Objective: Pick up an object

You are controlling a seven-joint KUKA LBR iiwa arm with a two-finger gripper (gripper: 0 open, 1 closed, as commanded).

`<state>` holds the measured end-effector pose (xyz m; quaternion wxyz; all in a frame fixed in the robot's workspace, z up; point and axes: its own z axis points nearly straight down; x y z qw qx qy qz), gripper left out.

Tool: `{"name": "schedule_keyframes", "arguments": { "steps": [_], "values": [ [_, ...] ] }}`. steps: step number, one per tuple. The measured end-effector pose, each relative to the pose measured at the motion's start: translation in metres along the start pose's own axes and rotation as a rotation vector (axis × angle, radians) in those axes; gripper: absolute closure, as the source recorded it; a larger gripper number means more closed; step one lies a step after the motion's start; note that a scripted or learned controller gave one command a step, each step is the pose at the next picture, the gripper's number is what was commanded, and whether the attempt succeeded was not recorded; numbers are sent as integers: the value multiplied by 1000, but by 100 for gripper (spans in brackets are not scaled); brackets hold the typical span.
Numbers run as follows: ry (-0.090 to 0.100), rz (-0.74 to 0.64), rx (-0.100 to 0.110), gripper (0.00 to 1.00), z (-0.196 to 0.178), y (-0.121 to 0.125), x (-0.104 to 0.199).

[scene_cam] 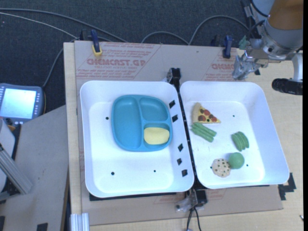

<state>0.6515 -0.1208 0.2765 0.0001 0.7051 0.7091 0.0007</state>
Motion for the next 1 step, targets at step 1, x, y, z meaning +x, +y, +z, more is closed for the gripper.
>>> {"name": "schedule_keyframes", "arguments": {
  "steps": [1],
  "values": [
    [2, -1, 4, 100, 16, 8, 57]
  ]
}}
